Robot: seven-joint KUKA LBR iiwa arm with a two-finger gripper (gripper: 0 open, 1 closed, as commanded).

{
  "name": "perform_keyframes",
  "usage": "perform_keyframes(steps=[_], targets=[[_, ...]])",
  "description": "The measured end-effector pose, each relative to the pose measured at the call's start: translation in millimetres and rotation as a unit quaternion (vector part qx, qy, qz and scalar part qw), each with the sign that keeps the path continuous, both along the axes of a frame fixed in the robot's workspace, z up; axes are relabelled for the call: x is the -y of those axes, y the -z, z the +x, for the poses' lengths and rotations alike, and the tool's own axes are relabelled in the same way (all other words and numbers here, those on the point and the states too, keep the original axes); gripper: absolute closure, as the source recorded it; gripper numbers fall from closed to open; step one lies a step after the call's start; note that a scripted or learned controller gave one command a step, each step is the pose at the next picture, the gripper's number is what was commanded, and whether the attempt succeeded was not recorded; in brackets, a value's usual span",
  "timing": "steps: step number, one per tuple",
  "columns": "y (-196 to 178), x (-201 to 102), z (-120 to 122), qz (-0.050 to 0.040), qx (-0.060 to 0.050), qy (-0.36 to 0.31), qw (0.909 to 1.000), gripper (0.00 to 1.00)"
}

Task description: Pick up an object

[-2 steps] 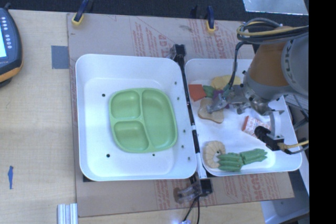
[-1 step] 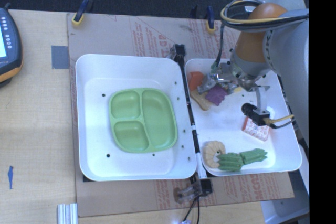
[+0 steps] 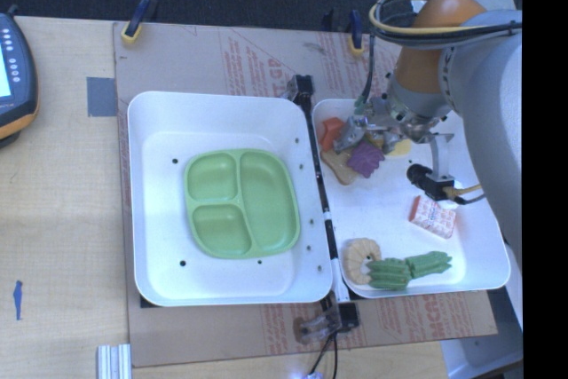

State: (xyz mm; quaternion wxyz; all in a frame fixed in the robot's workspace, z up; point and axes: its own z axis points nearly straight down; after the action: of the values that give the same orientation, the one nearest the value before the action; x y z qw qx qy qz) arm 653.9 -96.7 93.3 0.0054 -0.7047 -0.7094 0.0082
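Observation:
My gripper (image 3: pixel 374 134) is low over the back left part of the right bin (image 3: pixel 479 272), under the orange-banded wrist. Just below it lies a purple toy (image 3: pixel 365 160), resting on a tan flat piece (image 3: pixel 338 168). A red-orange toy (image 3: pixel 331 132) sits at the gripper's left side. The gripper body hides how it meets these things. Further toward the front lie a red and white packet (image 3: pixel 433 217), a green pea-pod toy (image 3: pixel 408 269) and a pale yellow round toy (image 3: pixel 359 255).
The left bin (image 3: pixel 151 191) holds a green divided plate (image 3: pixel 241 202). A black cable piece (image 3: pixel 429 179) hangs over the right bin beside the arm. A handheld controller (image 3: pixel 13 75) lies at the bench's left edge. Clamps sit along the cardboard's back edge.

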Motion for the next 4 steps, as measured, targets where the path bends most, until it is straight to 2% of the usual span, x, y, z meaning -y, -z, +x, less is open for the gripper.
perform_keyframes(steps=[1, 2, 3, 4], targets=[[-0.2, 2.2, -14.3, 0.0014, 0.009, 0.002, 1.0000, 0.00], [-0.1, 0.5, 0.2, -0.0003, 0.001, 0.000, 1.0000, 0.00], [-0.5, -0.8, -28.1, 0.0012, 0.009, 0.002, 1.0000, 0.00], [0.2, 2.7, 0.9, 0.0015, 0.000, -0.001, 1.0000, 0.00]])
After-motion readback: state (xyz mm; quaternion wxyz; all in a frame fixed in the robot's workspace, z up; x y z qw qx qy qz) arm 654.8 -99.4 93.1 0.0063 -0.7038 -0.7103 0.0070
